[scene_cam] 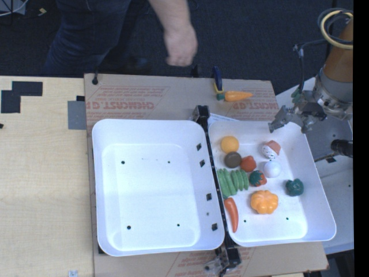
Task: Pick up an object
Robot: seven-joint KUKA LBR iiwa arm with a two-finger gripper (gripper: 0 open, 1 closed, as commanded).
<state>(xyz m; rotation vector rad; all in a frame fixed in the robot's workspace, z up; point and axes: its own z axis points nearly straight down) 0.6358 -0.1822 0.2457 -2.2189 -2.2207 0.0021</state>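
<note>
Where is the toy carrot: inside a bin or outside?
Outside. The carrot lies on the cardboard beyond the right bin.

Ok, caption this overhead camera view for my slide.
Grey arm's pincer hovers over the right shallow white bin of plastic toy food, beside the left white bin.

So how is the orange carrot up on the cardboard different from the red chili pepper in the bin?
The carrot is orange and lies sideways on the brown cardboard, outside the bins; the chili pepper is red and lies inside the right bin, near its left wall. The carrot points across the picture, while the chili pepper runs up and down it. Both are long, thin toy vegetables, and the gripper touches neither.
</note>
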